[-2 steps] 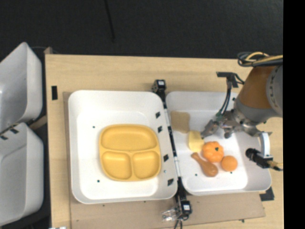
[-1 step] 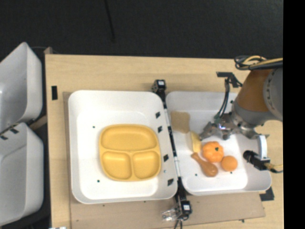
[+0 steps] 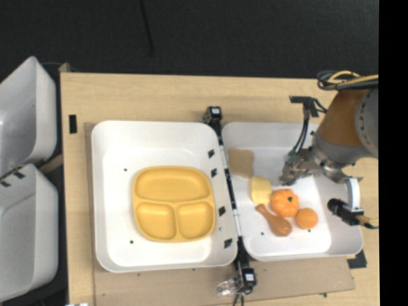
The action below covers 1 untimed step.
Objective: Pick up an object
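The right bin [image 3: 268, 139] holds an orange pumpkin-like toy [image 3: 284, 203], a small orange ball [image 3: 306, 218], a brown drumstick-shaped piece [image 3: 275, 220], a pale yellow wedge [image 3: 259, 189] and a tan flat piece [image 3: 240, 162]. My gripper [image 3: 291, 175] hangs low over the right bin, just above and behind the pumpkin toy, with its tips close to the toy's top. Nothing shows between the tips.
The left bin [image 3: 108, 171] carries a yellow divided tray [image 3: 173, 203]. A black clip [image 3: 212, 114] sits at the far end of the ridge between the bins. The wooden bench [image 3: 159, 94] surrounds both bins, and white containers [image 3: 25, 113] stand at the left.
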Motion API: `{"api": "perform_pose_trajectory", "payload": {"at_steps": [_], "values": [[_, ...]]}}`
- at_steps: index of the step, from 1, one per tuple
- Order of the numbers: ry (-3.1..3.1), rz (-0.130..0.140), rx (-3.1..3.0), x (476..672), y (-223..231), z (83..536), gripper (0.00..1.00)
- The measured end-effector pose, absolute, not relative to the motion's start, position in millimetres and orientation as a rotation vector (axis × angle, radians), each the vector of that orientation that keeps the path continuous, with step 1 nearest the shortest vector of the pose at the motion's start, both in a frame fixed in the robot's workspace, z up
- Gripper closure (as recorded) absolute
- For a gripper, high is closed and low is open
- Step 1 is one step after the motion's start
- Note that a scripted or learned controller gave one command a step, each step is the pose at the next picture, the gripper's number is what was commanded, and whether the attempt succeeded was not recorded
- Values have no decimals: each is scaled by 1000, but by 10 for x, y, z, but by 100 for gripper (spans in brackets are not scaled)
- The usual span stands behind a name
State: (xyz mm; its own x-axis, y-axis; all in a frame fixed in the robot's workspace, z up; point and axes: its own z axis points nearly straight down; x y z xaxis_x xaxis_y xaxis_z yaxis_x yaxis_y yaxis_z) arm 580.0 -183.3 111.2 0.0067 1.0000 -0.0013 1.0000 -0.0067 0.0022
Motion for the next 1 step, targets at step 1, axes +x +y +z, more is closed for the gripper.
{"api": "perform_pose_trajectory", "payload": {"at_steps": [1], "values": [[2220,4,2215,5893,-1840,1578,100]]}}
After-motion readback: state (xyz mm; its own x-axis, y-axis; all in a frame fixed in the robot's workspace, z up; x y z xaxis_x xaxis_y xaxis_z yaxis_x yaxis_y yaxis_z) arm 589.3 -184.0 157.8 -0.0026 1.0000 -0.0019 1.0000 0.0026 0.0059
